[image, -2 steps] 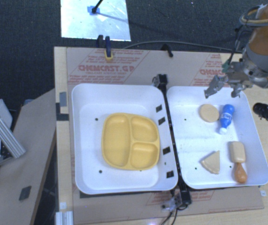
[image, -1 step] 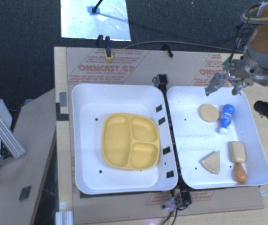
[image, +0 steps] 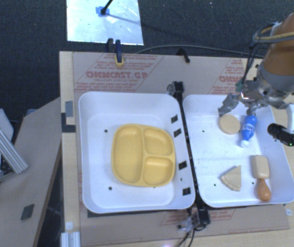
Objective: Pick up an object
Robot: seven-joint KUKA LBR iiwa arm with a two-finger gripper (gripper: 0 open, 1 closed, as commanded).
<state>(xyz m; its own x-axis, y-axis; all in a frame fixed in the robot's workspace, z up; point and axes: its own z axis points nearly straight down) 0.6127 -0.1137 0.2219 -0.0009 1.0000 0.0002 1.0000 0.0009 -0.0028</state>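
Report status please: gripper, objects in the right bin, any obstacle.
Gripper low over right bin, fingers spread, holding nothing. Round tan disc and blue bottle just beneath. Wedge and wooden-handled tool lie apart, nearer the front. Nothing blocking.

Red print reading "CHEMCAST G.P" stands on the brown protective sheet (image: 136,68) that covers the board under the bins, in the upper middle of the frame just below a yellow-tipped clamp (image: 118,53). A second patch of the same red lettering sits toward the upper right, near the far rim of the right bin (image: 203,104), but it is probably the same brand name and too faint to read. The small blue bottle (image: 247,129) shows no legible label.
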